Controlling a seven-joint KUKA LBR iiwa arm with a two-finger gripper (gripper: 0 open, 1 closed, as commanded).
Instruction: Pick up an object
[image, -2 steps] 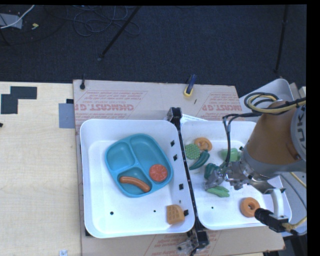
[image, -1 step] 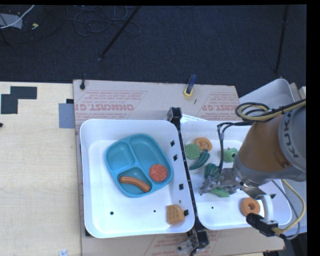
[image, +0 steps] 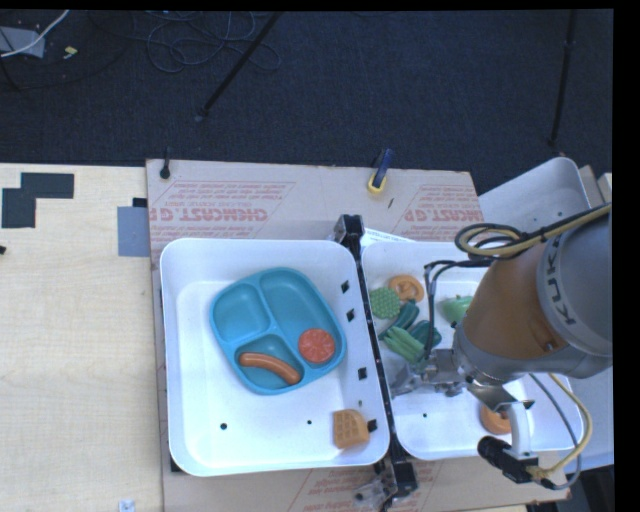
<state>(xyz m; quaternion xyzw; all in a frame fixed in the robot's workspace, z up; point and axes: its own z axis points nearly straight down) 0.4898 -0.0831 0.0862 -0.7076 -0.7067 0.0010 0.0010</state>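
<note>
Where the arm (image: 530, 310) leans in, it hides the right bin's (image: 440, 440) contents.

Grey arm (image: 535, 310) bent low, claw (image: 425, 378) pointing left

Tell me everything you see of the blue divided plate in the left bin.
The blue divided plate looks like smooth, glossy plastic, with rounded corners and raised ridges splitting it into three compartments. It lies flat but turned at an angle on the floor of the left bin, nearer the far wall. A sausage lies in the near compartment; a red round slice sits in the right one. The largest compartment holds nothing.
</note>
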